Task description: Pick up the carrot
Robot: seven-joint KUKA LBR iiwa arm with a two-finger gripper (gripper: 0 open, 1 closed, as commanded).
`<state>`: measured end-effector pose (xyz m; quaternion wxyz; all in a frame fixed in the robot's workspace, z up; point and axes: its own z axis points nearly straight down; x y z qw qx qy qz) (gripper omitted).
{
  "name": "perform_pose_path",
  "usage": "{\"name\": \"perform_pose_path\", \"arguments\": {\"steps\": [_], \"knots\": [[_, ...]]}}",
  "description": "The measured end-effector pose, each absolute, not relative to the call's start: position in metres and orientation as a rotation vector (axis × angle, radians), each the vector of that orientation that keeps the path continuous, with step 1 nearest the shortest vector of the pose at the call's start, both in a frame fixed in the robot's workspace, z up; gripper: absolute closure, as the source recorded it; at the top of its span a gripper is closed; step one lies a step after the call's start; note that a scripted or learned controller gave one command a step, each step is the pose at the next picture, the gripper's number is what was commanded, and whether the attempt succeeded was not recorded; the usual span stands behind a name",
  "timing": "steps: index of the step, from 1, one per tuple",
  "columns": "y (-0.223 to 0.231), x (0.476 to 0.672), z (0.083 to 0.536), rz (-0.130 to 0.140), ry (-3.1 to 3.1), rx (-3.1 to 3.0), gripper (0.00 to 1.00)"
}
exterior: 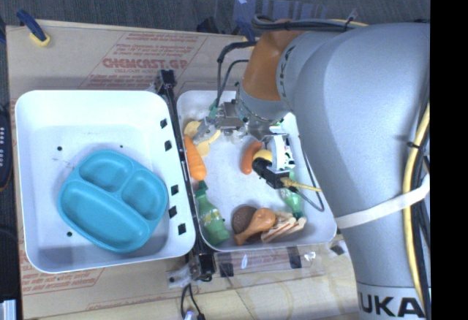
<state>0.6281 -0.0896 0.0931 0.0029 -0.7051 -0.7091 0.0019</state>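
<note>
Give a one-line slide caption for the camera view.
KUKA arm's gripper hangs low in the right bin, near the carrot lying at its left wall.

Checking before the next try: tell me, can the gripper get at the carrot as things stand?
Probably yes. The carrot lies uncovered along the right bin's left wall, and the gripper is just above it. The wall beside it may crowd one finger.

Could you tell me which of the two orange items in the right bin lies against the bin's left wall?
The carrot, long and tapered; the shorter orange piece sits mid-bin.
</note>
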Motion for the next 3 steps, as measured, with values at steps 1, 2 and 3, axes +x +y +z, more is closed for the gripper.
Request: {"name": "perform_pose_path", "arguments": {"steps": [1, 2, 3], "knots": [[-0.088, 0.628, 0.103, 0.013, -2.233, -2.193, 1.00], [-0.002, 0.643, 0.194, 0.004, -2.002, -2.417, 1.00], [0.065, 0.604, 0.253, 0.002, -2.094, -2.338, 1.00]]}}
